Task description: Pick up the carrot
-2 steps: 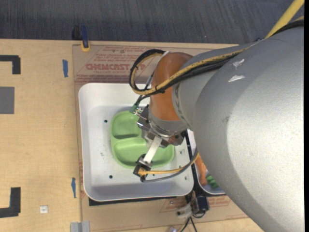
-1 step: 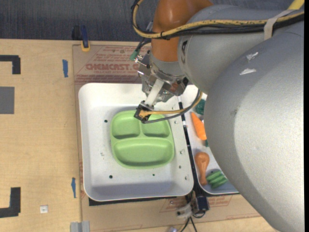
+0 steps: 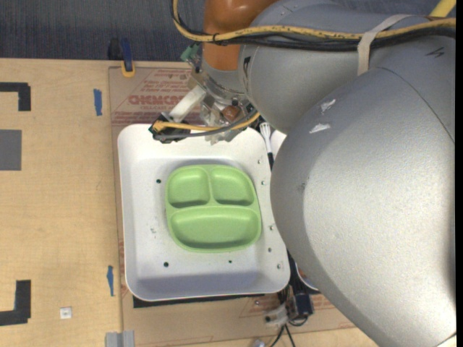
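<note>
Presumably the gripper (image 3: 217, 118), grip state unreadable, sits at the far rim of the green tray's (image 3: 213, 208) bin (image 3: 137, 194); locate the carrot before descending.

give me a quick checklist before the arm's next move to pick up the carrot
1. Carrot located: cannot tell, the arm covers the right side of the bench.
2. Gripper position: ok, at the far rim of the white bin.
3. Gripper state: cannot tell.
4. Something held: cannot tell.
5. Green divided plate seated in the bin: ok, it lies flat.
6. Cable by the gripper: not ok, it hangs over the bin's rim.
</note>
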Available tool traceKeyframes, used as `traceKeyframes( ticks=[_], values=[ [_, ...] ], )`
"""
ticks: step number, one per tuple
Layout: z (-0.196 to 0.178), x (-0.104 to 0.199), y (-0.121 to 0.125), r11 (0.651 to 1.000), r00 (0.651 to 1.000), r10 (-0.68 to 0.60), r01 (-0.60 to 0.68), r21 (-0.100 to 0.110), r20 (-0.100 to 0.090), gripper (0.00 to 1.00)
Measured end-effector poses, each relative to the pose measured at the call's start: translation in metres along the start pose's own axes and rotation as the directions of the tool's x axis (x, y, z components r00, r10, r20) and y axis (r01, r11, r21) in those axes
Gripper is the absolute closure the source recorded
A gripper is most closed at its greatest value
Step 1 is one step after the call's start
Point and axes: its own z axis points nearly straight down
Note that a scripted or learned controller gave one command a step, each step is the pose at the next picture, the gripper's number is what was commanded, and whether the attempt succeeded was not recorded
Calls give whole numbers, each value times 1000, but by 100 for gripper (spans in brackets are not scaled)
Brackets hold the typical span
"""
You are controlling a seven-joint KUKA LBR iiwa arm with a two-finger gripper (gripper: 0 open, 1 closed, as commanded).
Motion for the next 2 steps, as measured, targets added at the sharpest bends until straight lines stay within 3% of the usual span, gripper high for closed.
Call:
traceKeyframes(
  ticks=[1, 2],
  values=[
    [-24, -30, -34, 896, 896, 444, -444, 0, -1, 100],
    [47, -69, 71, 940, 940, 342, -342, 1, 19, 100]
  ],
)
